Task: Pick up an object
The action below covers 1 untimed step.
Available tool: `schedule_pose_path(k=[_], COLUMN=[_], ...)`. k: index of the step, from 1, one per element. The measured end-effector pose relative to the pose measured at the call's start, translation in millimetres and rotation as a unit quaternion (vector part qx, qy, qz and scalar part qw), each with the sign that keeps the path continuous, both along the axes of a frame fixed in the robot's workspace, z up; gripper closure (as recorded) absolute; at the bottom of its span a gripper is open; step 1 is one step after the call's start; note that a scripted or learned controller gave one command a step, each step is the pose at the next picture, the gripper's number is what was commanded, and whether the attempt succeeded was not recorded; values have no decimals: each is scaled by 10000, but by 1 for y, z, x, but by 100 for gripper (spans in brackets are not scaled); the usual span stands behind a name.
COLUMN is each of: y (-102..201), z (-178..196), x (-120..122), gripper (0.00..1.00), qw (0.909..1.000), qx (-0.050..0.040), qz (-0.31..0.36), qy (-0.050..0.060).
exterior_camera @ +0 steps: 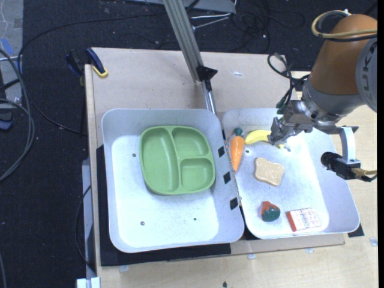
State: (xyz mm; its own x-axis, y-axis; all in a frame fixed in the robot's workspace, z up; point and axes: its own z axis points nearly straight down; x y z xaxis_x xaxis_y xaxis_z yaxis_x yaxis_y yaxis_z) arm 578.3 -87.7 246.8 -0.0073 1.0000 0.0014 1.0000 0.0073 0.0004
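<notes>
My gripper [278, 138] hangs low over the back of the right bin [336, 203], right at the end of a yellow banana [257, 137]. An orange carrot [237, 152] with a green top lies by the bin's left wall. A slice of toast [269, 171] lies in the middle. Nearer the front sit a small red and green fruit [270, 212] and a red and white packet [305, 219]. The banana's right end is hidden behind the gripper.
The left bin [120, 179] holds a green divided plate [177, 159]. A metal pole [187, 38] slants up from between the bins at the back. A black fixture [336, 162] sticks out over the right bin's right edge.
</notes>
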Motion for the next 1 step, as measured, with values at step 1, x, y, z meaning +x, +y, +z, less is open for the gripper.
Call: schedule_pose_path(k=[1], y=[46], z=[-9], x=[1], gripper=[100], qw=[10000], qx=[-1], qz=[-1], qy=[4])
